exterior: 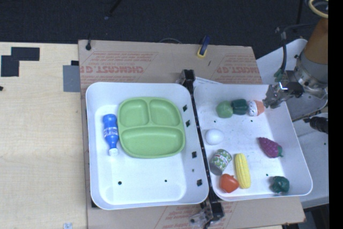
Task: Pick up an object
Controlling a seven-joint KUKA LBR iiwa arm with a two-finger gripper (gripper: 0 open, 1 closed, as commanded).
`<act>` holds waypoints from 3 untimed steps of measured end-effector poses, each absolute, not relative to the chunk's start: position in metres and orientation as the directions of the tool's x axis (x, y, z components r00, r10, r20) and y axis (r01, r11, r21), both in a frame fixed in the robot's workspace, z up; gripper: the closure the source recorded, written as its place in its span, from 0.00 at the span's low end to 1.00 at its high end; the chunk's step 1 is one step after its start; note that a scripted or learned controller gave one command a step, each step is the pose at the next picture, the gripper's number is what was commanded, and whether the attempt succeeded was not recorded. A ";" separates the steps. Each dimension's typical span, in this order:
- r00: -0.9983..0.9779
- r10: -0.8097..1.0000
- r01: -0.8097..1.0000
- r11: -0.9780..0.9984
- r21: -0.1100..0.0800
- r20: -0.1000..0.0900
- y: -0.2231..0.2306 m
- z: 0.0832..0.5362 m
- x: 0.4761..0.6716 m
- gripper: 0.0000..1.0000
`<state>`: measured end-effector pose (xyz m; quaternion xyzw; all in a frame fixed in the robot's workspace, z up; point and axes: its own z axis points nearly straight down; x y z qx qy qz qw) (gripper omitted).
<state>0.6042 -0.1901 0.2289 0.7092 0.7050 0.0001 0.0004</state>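
Note:
The right bin point(289, 131) holds several toy foods. A light green ball point(224, 110), a dark green piece point(239, 106) and an orange and white piece point(256, 108) lie in a row near its far edge. A white egg point(214, 136), a purple grape bunch point(269, 147), a small can point(220, 161), a yellow corn cob point(242, 170), a red fruit point(229, 183) and a dark green vegetable point(279, 184) lie nearer. My gripper point(273, 97) hangs over the bin's far right corner, just right of the orange and white piece.
The left bin point(102, 179) holds a green divided plate point(150, 127) and a blue bottle point(110, 133) lying to its left. A black divider point(195, 131) runs between the bins. The arm point(316, 56) comes in over the right rim.

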 end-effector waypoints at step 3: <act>-0.004 1.000 1.000 0.004 -0.006 0.002 -0.030 0.219 0.573 1.00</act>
